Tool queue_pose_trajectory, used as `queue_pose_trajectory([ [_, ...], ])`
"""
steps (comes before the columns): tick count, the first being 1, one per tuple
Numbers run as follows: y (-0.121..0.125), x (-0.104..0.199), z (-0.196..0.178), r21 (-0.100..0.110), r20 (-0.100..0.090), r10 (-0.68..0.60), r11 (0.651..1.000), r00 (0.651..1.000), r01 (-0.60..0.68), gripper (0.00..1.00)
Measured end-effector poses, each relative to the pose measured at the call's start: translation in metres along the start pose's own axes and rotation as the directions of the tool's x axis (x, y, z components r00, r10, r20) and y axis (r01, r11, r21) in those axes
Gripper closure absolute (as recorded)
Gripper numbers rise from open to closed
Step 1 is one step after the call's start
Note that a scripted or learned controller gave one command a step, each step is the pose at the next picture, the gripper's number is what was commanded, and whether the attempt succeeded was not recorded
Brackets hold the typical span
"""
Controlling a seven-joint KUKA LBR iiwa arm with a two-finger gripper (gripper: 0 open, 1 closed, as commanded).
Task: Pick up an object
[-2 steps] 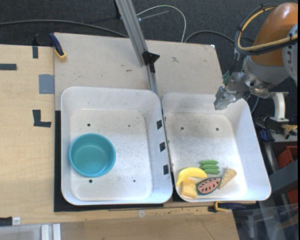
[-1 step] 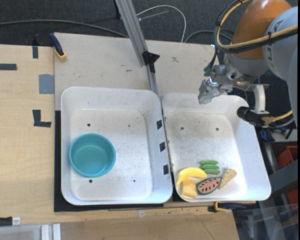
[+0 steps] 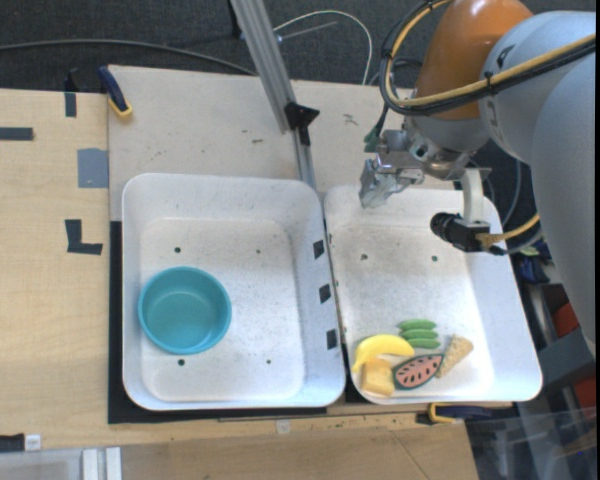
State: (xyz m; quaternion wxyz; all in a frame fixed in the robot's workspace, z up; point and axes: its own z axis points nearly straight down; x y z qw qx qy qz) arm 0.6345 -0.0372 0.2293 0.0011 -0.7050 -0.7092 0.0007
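A cluster of toy foods lies at the near edge of the right bin (image 3: 500, 298): a yellow banana (image 3: 380, 348), a watermelon slice (image 3: 418, 371), a green pea pod (image 3: 417, 330), a tan cone-like piece (image 3: 456, 351) and a yellow-orange chunk (image 3: 378, 378). A teal bowl (image 3: 185, 310) sits in the near left part of the left bin (image 3: 220, 193). My gripper (image 3: 378, 190) hangs over the far left corner of the right bin, well away from the foods, with nothing seen between its fingers.
A slanted metal pole (image 3: 270, 58) crosses the bench behind the bins and ends at the divider between them. A yellow-and-blue clip (image 3: 115, 93) lies at the bench's far left corner. The arm's grey body fills the upper right.
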Motion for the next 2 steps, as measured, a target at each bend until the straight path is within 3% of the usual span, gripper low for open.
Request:
queue_pose_trajectory([
  [2,0.021,0.107,0.011,-0.001,0.000,-0.001,1.000,1.000,0.001,1.00],
])
